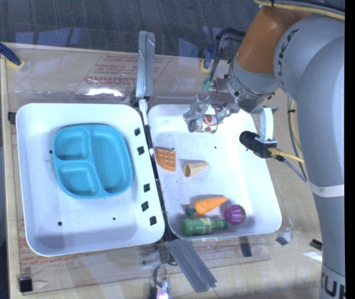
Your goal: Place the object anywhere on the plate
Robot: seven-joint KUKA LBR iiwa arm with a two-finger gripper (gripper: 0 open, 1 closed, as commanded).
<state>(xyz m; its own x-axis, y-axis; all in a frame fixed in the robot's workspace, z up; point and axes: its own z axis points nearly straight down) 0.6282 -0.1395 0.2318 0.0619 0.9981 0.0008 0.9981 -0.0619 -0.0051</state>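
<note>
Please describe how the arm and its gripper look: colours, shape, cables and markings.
The arm is thick, rounded and light grey, with an orange band above the wrist. Dark letters mark its casing. Black cables loop near the wrist. The gripper is small, metallic grey.

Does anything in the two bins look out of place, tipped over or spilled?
Nothing looks spilled or damaged. The green bottle lies on its side in the right bin, beside the carrot. The blue plate sits slightly askew in the left bin.

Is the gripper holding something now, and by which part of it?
It cannot be told. The gripper sits right at a small red and white object, but the hold itself is not visible.
</note>
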